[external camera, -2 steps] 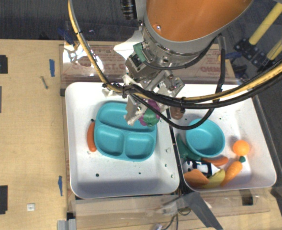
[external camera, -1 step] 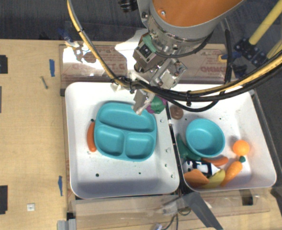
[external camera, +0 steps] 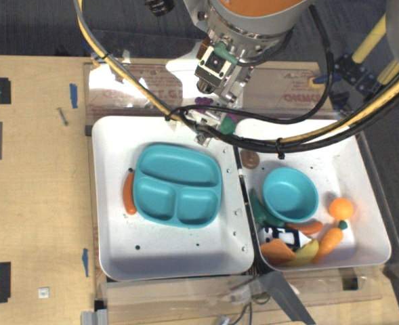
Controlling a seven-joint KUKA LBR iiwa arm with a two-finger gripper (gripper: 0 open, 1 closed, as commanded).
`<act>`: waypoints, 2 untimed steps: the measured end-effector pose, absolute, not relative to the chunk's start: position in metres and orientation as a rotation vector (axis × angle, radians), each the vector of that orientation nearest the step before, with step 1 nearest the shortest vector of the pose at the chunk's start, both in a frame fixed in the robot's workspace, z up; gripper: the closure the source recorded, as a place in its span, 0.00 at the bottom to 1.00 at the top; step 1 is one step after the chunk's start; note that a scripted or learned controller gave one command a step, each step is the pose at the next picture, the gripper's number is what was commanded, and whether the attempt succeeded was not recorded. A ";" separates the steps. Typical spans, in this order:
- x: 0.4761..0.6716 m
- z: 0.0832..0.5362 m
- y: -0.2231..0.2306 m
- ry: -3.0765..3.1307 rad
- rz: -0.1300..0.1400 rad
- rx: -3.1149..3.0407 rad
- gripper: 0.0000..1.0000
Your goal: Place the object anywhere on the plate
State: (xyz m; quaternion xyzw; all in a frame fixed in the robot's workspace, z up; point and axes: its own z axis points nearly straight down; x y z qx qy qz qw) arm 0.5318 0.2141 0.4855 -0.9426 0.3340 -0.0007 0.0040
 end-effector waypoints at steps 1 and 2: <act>0.488 0.402 0.217 0.768 0.006 -3.043 1.00; 0.489 0.403 0.217 0.768 0.001 -3.042 0.00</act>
